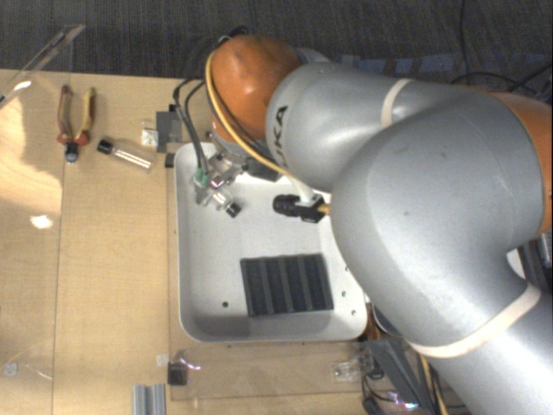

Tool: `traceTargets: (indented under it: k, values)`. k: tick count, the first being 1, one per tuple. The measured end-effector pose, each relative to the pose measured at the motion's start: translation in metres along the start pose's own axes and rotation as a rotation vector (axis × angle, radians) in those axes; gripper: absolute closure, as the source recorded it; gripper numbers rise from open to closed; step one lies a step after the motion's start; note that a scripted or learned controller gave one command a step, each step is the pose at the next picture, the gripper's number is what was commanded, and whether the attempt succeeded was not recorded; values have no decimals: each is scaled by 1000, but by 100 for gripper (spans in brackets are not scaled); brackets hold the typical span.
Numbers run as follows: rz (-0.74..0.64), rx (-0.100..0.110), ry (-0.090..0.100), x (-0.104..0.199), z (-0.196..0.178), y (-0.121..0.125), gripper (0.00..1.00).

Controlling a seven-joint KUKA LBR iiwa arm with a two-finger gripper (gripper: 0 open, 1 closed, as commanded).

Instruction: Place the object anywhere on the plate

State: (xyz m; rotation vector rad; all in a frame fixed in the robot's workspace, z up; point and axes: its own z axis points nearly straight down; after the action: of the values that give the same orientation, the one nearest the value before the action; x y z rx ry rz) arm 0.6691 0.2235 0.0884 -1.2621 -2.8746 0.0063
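Grey casing of the arm (432, 232) is crowding over the right side of the white bin (194, 314), and that bulk is causing the main risk: it is hiding much of the bin's right edge, so anything lying there is going unchecked. The end effector (214, 182) is hanging over the bin's far-left corner, a tangle of small metal parts and cable, and whether it is wide, narrow or holding something cannot be told. A small dark piece (232, 209) is lying just beside it on the bin floor; this is probably the object, though it is too small to be sure. The dark ribbed slab (286, 284), seemingly serving as the plate, is sitting near the middle of the bin's near edge, well apart from that piece. A weak or empty grasp could be leaving the piece behind in the corner, and the ribs could be letting a small thing tip or roll off if it is released high. A black cylinder (296, 206) is jutting out near the bin's middle and could be snagging during the carry. Counted: one arm, one end effector, one slab, one small piece, one cylinder, and on the surface (104, 275) near its far-left corner one pair of pliers (75, 118) and one clear tube (126, 153).
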Motion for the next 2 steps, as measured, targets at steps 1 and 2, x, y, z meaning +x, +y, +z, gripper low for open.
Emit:
traceTargets:
  k: [1,2]
  values:
    - [-490,-12,-6,-2,-54,-18,100]
    - [-470,-14,-6,15,-132,3,100]
